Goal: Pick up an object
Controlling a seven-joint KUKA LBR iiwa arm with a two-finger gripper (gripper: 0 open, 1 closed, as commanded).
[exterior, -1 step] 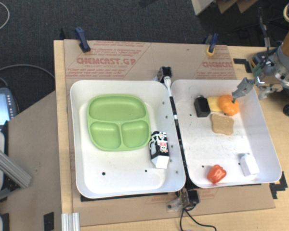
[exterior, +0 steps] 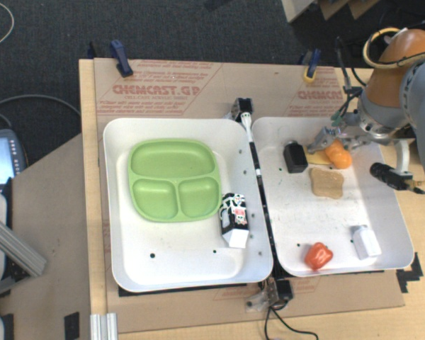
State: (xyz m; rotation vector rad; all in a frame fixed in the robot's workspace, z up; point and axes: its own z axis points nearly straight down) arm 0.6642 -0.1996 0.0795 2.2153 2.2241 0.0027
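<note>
My gripper (exterior: 334, 142) is low over the back of the right bin (exterior: 389, 222), right at an orange object (exterior: 339, 156) that lies just under its tip. A black block (exterior: 295, 157) rests to the left of the gripper. A tan piece like bread (exterior: 327, 183) lies just in front of the orange object. A red pepper (exterior: 318, 256) and a small white block (exterior: 365, 241) sit near the bin's front edge.
The left bin (exterior: 120, 211) holds a green divided plate (exterior: 174, 180) and a small cow-patterned carton (exterior: 234, 220) near its right wall. The ridge between the two bins runs just left of the black block.
</note>
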